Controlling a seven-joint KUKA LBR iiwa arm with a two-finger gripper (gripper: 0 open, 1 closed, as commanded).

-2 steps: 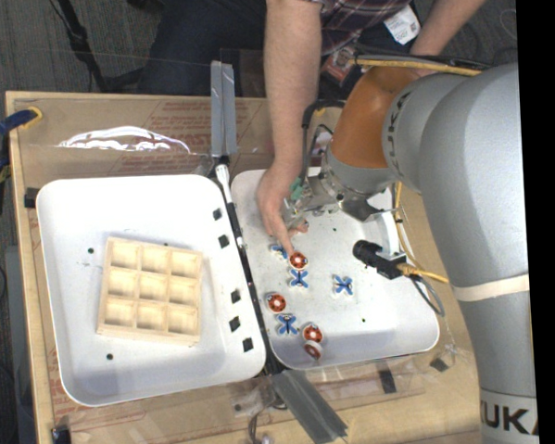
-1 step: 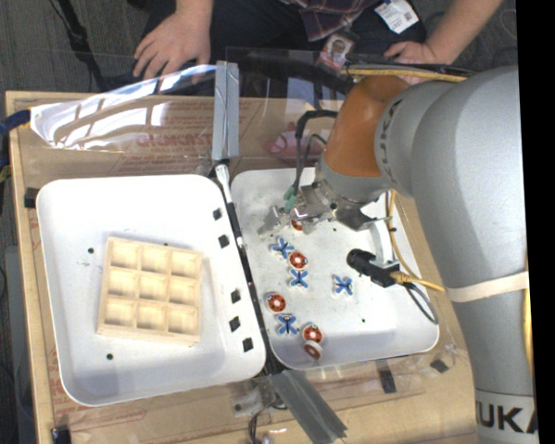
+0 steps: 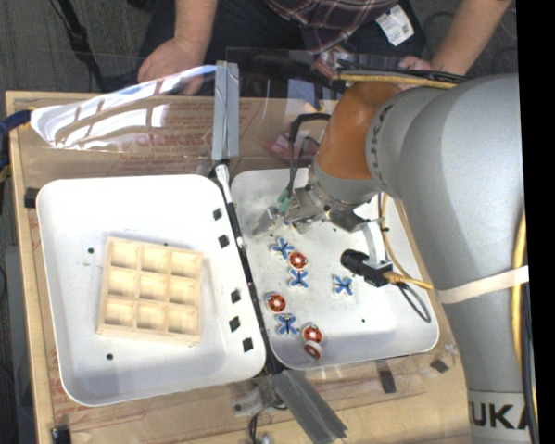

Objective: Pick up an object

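Two shallow white bins, arm parked over the right one point(image 3: 409, 335)

Gripper point(image 3: 275, 216) sits low near that bin's top-left corner, can't tell its state. Small blue jacks point(image 3: 299, 278) and red-white rings point(image 3: 276, 303) lie scattered just below. Left bin point(image 3: 62, 274) holds a pale wooden grid tray point(image 3: 151, 290).

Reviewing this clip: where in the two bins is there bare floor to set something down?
Left bin: bare margin all round the wooden grid tray. Right bin: crowded mid-floor with blue jacks and red rings, end effector above; bare strip near front-right corner.
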